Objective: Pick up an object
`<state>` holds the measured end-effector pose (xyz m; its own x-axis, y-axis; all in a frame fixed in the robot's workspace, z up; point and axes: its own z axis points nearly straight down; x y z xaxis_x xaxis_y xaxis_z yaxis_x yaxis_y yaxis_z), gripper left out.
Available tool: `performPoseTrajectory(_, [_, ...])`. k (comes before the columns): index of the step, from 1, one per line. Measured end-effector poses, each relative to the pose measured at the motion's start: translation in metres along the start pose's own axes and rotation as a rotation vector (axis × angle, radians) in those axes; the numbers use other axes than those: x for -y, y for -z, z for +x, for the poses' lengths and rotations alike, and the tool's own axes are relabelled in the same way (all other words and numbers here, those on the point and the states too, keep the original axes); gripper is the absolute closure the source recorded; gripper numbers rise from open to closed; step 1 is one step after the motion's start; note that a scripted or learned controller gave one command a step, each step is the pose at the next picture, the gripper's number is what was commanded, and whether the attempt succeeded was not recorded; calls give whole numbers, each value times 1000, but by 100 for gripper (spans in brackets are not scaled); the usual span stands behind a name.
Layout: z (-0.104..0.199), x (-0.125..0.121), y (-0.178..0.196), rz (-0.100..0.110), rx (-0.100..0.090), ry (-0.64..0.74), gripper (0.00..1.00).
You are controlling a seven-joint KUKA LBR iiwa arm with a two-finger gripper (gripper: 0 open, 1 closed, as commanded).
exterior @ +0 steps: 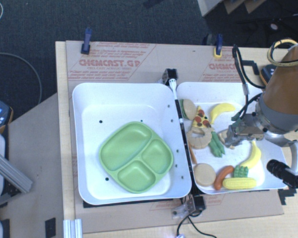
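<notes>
The right bin point(223, 90) holds several toy foods. At its back lie a yellow banana point(222, 110), a pizza slice point(201, 118) and a tan oval piece point(188, 108). Mid-bin are a tan round piece point(199, 139) and a green bean pod point(216, 145). Toward the front are a second banana point(254, 155), a corn cob point(239, 183), a small green piece point(241, 171), a sausage point(222, 177) and a round bun point(205, 173). My gripper point(233, 137) hangs over the bin's middle, just right of the bean pod, between the two bananas. Nothing is visibly held.
The left bin point(89, 103) carries a green three-compartment plate point(135, 156). A ridge with black clips point(180, 120) separates the bins. My grey and orange arm point(284, 93) covers the right bin's right side. Black cables point(241, 71) arch over its back edge.
</notes>
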<state>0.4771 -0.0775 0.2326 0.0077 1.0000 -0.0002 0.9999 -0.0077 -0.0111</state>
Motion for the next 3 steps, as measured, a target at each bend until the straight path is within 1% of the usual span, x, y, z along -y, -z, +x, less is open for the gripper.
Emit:
performPoseTrajectory(1, [-92,-2,110,-25,9,-2,100])
performPoseTrajectory(2, [-91,-65,231,-30,7,12,100])
performPoseTrajectory(3, [-9,-118,309,-25,1,19,100])
